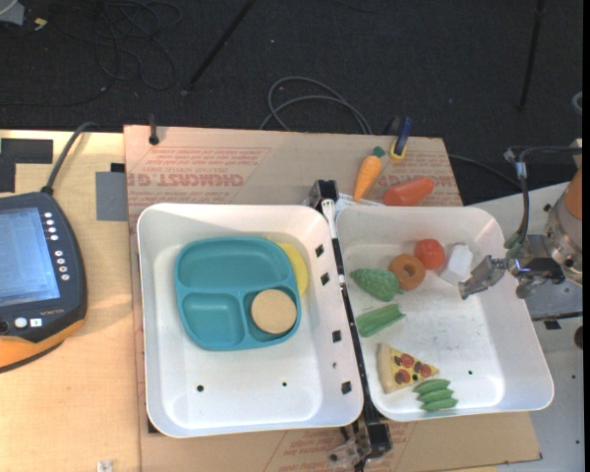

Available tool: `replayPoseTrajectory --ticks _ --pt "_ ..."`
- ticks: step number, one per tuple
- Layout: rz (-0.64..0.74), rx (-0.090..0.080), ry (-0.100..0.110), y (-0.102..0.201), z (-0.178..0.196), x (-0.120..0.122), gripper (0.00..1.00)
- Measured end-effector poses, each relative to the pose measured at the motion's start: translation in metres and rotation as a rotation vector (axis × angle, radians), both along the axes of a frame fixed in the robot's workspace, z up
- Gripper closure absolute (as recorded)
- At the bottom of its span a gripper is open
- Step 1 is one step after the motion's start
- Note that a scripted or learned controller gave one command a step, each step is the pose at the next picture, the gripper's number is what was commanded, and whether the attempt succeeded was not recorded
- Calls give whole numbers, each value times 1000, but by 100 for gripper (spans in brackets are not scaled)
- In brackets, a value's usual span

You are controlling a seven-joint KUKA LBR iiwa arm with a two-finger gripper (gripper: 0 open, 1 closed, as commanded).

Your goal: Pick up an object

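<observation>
Cardboard-backed bench, 2 white bins (pixel 157 264), jaws (pixel 484 275) beside small white block (pixel 459 260)

Bright, even light falls from above. The two white bins (pixel 238 401) look very bright — almost washed out along their rims — and the things inside cast only small, soft shadows. The floor (pixel 275 37) at the top is dark, so its cables are hard to see. The picture is a little soft and grainy — small things look fuzzy, and the screen (pixel 18 256) glows pale.
</observation>
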State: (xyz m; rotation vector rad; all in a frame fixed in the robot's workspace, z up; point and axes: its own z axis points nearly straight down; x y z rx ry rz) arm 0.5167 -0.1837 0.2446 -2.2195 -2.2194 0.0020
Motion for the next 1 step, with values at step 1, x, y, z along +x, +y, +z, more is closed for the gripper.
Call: replayPoseTrajectory --ticks 1 --pt "5 2 4 6 -111 30 0"
